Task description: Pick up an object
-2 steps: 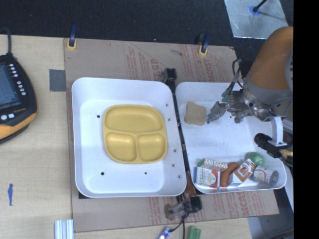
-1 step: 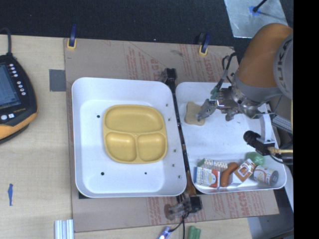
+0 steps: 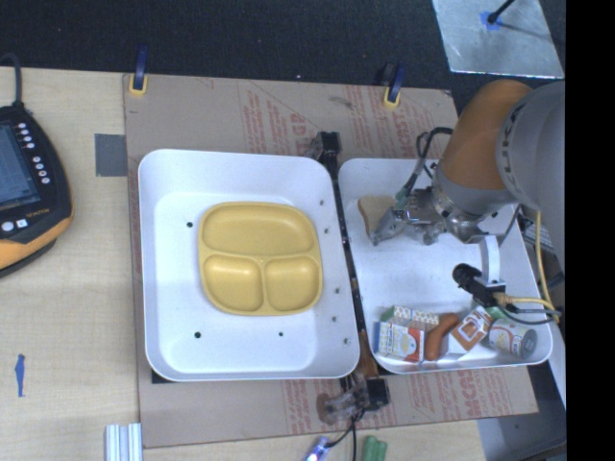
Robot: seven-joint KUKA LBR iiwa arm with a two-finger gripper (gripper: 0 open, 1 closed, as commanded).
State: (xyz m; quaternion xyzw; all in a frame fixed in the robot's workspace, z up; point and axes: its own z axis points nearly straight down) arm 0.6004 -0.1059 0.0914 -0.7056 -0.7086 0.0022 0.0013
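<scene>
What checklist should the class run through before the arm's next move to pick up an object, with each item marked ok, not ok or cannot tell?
1. Gripper is over the right bin: ok, near its far left corner.
2. Fingers open or shut: cannot tell.
3. Object held: not ok, nothing shows between the fingers.
4. Objects available: ok, small carton, sausage-shaped toy and small can crowd the near edge.
5. Gripper above those objects: not ok, they lie well nearer the camera.
6. Yellow divided plate lies flat in the left bin: ok.
</scene>
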